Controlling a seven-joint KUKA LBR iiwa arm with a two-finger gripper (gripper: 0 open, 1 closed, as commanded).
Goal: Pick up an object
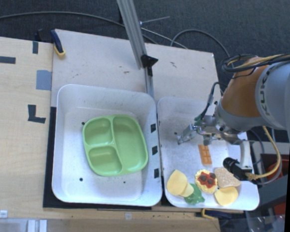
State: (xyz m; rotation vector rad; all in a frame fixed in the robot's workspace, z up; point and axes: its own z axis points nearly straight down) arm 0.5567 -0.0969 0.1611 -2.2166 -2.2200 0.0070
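My gripper (196, 136) hangs over the upper middle of the right bin (171, 112), open, with nothing between its fingers. Just below and to its right lies an orange waffle-like bar (204, 154). Along the bin's front edge sit a yellow wedge (177, 182), a small green piece (195, 196), a round yellow and red pizza-like toy (206, 179), a slice of toast (226, 177) and another yellow piece (226, 196). None of them touches the gripper.
The left bin (65, 182) holds a green divided plate (114, 145). A grey metal rail (133, 27) slants down from the top to the wall between the bins. The arm's grey and orange body (251, 96) overhangs the right bin's far right side.
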